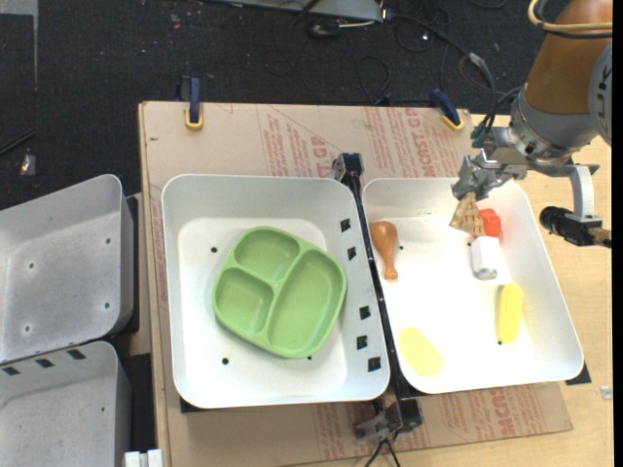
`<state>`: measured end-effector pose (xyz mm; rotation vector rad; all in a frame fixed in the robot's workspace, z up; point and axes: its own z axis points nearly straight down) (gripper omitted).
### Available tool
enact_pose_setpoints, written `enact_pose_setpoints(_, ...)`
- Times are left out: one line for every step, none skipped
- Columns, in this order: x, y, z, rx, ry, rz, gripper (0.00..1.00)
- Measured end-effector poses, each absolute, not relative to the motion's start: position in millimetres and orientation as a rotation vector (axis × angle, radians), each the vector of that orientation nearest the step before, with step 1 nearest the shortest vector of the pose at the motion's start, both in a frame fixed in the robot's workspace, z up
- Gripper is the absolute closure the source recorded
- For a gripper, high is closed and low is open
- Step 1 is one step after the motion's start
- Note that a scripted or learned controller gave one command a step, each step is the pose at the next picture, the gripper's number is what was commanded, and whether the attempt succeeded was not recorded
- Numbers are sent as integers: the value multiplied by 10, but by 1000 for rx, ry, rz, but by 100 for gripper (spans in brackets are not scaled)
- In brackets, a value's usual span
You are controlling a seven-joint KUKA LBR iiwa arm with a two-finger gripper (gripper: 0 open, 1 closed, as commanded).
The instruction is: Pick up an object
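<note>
Starting at the left, we see a green divided plate point(280, 292) lying flat in the left bin point(185, 358) on the counter point(253, 129). In the right bin point(555, 348) we find 5 things: a brown drumstick-shaped toy point(386, 246) near the divider, a pale yellow flat piece point(421, 350) toward the front, a white cylinder point(485, 258), a yellow corn-like piece point(508, 312), and an orange block point(490, 224). Our gripper point(471, 202) hangs over the bin's far right part with a tan wedge-shaped object point(467, 218) right under it, though we cannot tell whether the fingers are closed on it.
</note>
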<state>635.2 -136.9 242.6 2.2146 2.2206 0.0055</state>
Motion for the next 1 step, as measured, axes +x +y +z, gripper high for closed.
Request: enact_pose_setpoints(6297,-867,2348,2215,2230,1,100)
